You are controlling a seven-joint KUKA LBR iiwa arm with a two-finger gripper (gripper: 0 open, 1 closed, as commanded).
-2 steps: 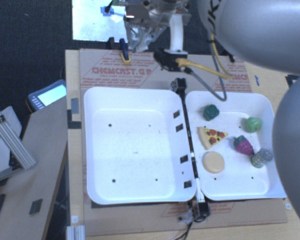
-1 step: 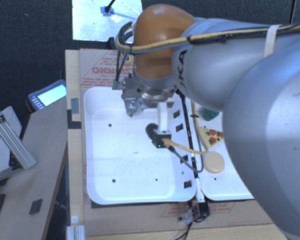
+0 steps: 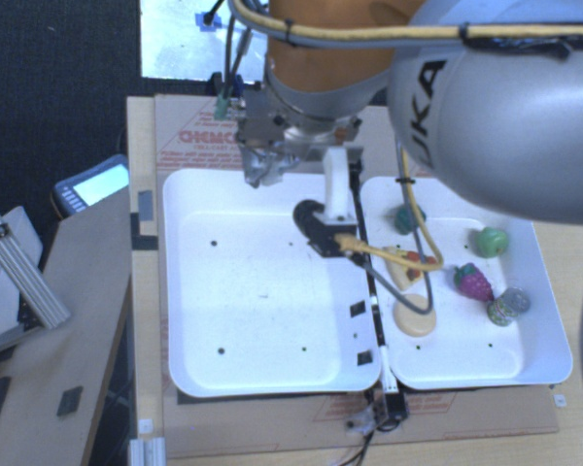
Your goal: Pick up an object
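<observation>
One green ball [image 3: 490, 241] sits in the right bin [image 3: 466, 357]. My gripper [image 3: 260, 168] hangs left of that bin — clenched or released, I cannot tell.

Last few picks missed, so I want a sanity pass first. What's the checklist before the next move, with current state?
1. Targets present: ok. A green ball, pink berry-shaped piece, teal piece and beige disc lie in the right bin.
2. Gripper above a target: not ok. The gripper is at the far rim of the left bin, away from all of them.
3. Gripper load: cannot tell; its tip is too blurred.
4. Green ball isolated: ok, nothing touches it.
5. Pink piece isolated: not ok. A grey piece sits right beside it.
</observation>
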